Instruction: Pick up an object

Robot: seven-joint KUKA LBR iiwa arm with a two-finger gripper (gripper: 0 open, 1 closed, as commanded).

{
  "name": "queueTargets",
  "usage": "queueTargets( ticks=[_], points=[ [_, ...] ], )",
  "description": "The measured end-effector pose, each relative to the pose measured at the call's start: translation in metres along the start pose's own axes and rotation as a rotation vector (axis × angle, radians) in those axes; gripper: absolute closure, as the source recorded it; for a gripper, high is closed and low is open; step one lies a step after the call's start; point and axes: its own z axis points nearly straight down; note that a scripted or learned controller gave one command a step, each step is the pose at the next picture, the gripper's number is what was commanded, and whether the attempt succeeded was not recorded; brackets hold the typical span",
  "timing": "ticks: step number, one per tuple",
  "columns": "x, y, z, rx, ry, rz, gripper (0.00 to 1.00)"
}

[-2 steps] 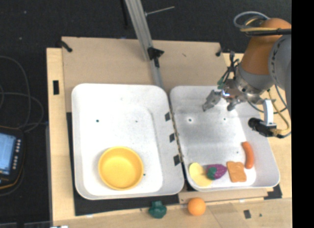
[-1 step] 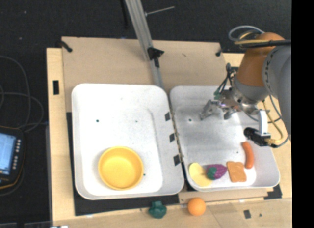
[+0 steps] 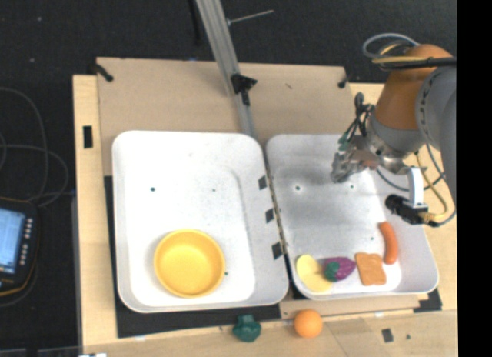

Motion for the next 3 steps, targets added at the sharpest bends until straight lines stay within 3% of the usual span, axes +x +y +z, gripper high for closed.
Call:
queueTargets(
  ticks=[2,3],
  points=[
    [0.004,-0.006,-0.093,0.003,0.001,-0.004,1.0],
    [0.061,0.009,-0.105,0.001,0.004,-0.01,1.0]
  ],
)
